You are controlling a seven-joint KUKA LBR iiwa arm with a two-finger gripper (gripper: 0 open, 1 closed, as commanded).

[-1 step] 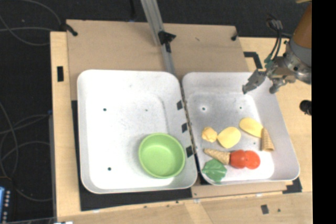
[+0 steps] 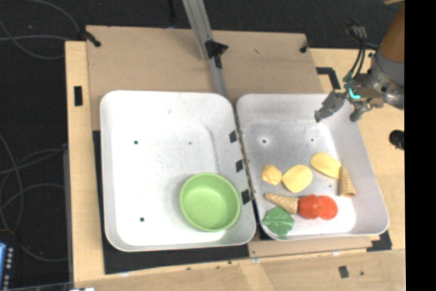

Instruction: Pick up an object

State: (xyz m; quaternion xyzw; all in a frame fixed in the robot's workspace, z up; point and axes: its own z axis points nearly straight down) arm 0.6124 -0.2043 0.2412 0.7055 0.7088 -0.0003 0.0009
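Hovering at about two o'clock, the grey two-finger gripper (image 2: 340,107) hangs over the upper right rim of the right shallow white bin (image 2: 286,119), its fingers spread apart and holding nothing. Small plastic toy foods cluster at five o'clock in that bin: a round red tomato (image 2: 317,207), a pale yellow lump (image 2: 297,178), an orange cone (image 2: 347,182). A round green bowl (image 2: 210,202) sits in the left shallow white bin (image 2: 150,140).

No legible text or markings anywhere.
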